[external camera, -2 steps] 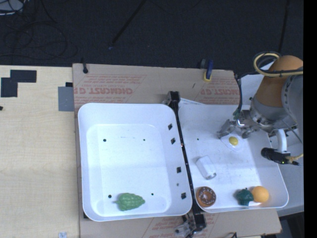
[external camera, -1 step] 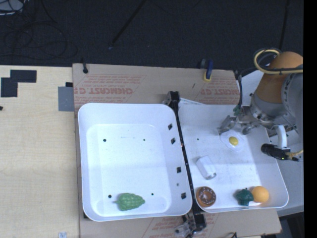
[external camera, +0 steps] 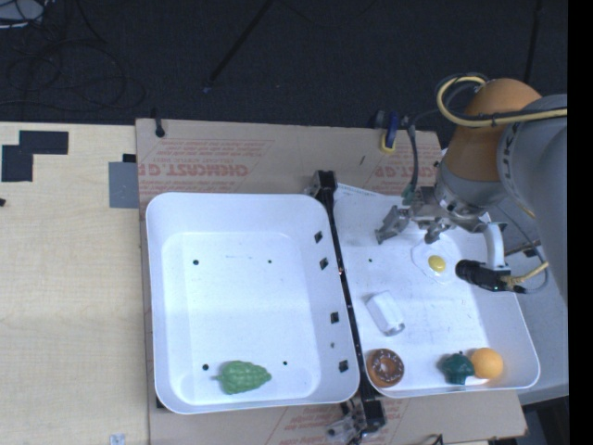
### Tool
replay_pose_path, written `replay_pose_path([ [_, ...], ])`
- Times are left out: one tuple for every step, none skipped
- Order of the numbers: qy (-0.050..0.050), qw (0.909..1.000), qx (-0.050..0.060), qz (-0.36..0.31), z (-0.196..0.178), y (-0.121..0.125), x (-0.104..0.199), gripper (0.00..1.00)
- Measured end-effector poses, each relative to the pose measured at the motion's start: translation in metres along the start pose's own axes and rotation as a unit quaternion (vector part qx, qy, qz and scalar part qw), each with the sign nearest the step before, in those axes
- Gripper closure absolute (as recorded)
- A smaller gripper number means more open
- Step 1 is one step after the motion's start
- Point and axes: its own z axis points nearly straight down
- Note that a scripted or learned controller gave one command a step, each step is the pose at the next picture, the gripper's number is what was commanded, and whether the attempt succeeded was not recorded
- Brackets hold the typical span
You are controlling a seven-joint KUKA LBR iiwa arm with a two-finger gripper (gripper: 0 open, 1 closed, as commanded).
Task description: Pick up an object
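Leafy toy (external camera: 244, 376) in left bin (external camera: 167, 248) — cylinder (external camera: 385, 312), donut (external camera: 384, 367), ball (external camera: 485, 363) in right bin (external camera: 519, 341).

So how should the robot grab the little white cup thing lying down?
Best guess: grip the white cup across its narrow middle, coming straight down from above. It lies on its side in the right bin, with open floor along both long sides, so the hand has room to close there.
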Motion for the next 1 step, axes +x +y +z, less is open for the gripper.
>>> replay_pose_path([
  [-0.001,1.0,0.002,0.002,-0.0078,-0.0009,-0.0038,1.0],
])
